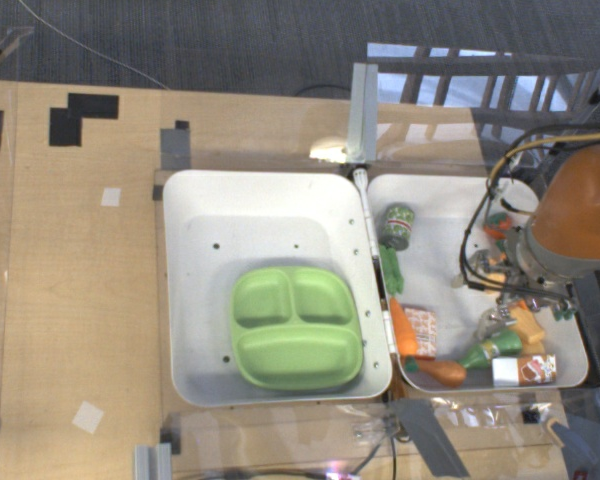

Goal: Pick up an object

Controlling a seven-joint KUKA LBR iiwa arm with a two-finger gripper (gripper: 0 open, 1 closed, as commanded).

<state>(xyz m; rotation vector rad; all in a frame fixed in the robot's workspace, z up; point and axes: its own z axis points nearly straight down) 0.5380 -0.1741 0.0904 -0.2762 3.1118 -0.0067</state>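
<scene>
Arm (578, 213) w/ orange band hangs over right bin (440, 200), jaws (508, 313) low at approx 4 o'clock of that bin. Can't tell whether jaws spread or pinched; wrist & cables block view. Nearest targets: yellow block (529, 320) just beside, green bottle (491, 349) at 7 o'clock of it, white-red box (524, 370) below. Risk: crowded corner, so could nudge neighbours or close on two. Possibly bottle rolls off. Green tray (296, 327) in left bin well apart, no issue.
</scene>
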